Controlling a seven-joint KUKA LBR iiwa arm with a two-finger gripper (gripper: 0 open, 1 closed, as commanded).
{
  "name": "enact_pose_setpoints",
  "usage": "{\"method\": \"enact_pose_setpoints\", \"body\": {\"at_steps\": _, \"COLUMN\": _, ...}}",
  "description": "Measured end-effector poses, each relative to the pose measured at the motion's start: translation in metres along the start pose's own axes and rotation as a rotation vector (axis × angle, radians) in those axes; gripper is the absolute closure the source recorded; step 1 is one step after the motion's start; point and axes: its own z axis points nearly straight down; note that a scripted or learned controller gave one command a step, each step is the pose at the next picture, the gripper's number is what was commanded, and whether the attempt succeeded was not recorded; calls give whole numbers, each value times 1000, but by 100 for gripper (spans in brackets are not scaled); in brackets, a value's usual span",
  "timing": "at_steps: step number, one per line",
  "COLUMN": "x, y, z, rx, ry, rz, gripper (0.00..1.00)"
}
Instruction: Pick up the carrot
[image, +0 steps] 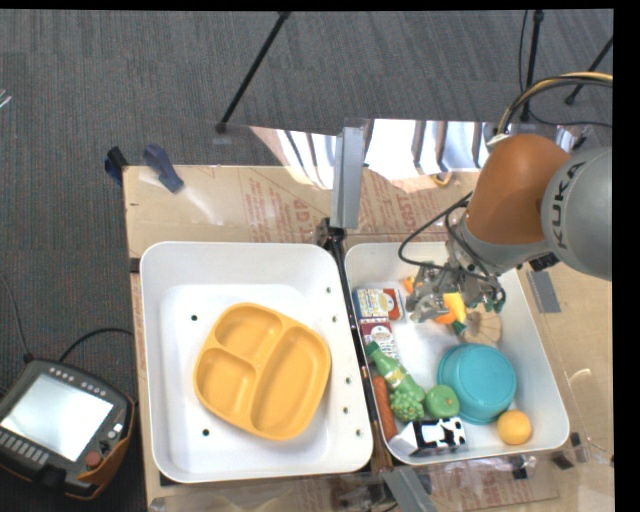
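Note:
The carrot (383, 406) is a slim orange-red stick lying along the left wall of the right bin (545, 360), near its front, beside a toy broccoli (407, 402). My gripper (452, 298) hangs low over the back middle of the same bin, well behind and to the right of the carrot. A small yellow-orange item with a green tip (457, 306) sits right at the gripper. I cannot tell whether it is held.
The right bin also holds a teal bowl (478, 382), an orange ball (514, 427), a green bottle (388, 362), a red-and-white carton (376, 305) and a black-and-white box (440, 434). A yellow divided plate (263, 370) lies in the left bin (165, 300).

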Motion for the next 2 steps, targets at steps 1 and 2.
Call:
{"method": "enact_pose_setpoints", "body": {"at_steps": 1, "x": 61, "y": -7, "z": -144, "rx": 4, "ry": -9, "rz": -28, "gripper": 100}}
{"method": "enact_pose_setpoints", "body": {"at_steps": 2, "x": 96, "y": -32, "z": -238, "rx": 2, "ry": -1, "rz": -421, "gripper": 100}}
